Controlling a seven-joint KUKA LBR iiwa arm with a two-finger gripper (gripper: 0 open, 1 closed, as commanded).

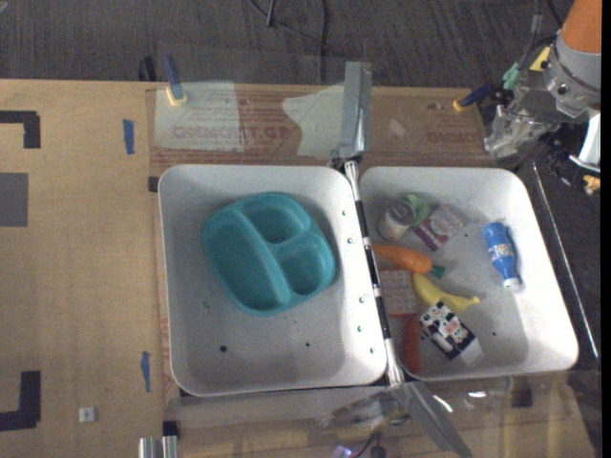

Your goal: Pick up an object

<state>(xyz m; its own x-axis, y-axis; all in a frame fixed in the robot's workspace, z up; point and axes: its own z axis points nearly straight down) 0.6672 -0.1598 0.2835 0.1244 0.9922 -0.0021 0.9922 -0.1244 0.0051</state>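
In the camera view the claw [511,130] hangs above the far right corner, outside the right bin [535,351]; I cannot tell how it stands. That bin keeps the loose things to pick: a blue bottle [501,253], a carrot [408,258], a banana [441,296]. The left bin [181,351] holds a teal divided plate [268,251], probably too broad to grasp.

Teal tray [270,252] crowds left bin [181,342]; right bin's [544,337] near-right corner open.
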